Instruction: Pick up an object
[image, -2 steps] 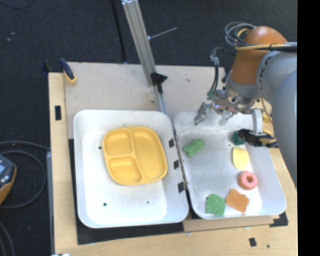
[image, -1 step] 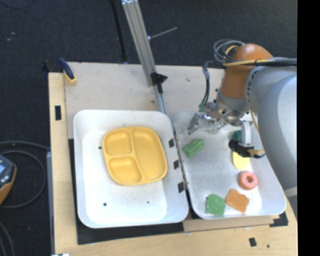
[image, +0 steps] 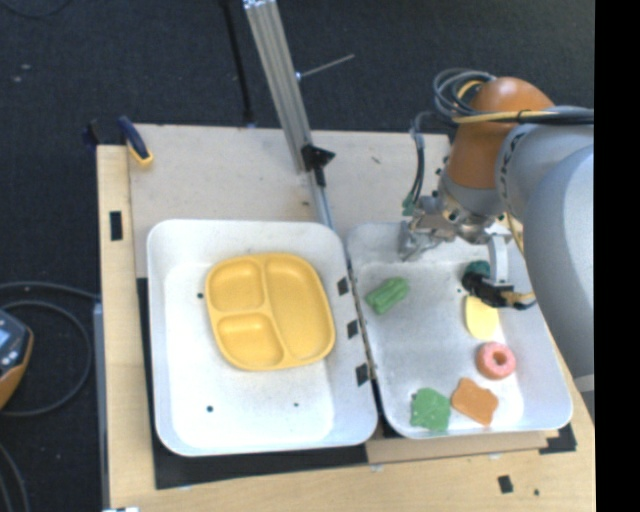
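Nearest, a green block (image: 431, 410) and an orange piece (image: 474, 401) sit touching in the right bin (image: 440, 320), so one could get knocked. Further back lie a pink ring (image: 495, 360), a yellow piece (image: 481, 319) and a green pickle (image: 386, 295). The gripper (image: 415, 243) hovers over the bin's far rim; whether its jaws are spread I can't tell, and a descent there risks striking the wall.

Both white bins (image: 180, 420) look like smooth moulded plastic, slightly speckled. Yellow compartment tray (image: 270, 309): matt plastic, faint sheen. Bench top (image: 220, 175): pale unvarnished wood or board, matt. Slanted pole (image: 280, 80): brushed metal, dull shine. Arm casing (image: 560, 200): smooth grey, satin; orange band (image: 495, 130) glossy. Green block (image: 386, 294), pink ring (image: 495, 359), orange piece (image: 474, 401): matt, soft-looking.
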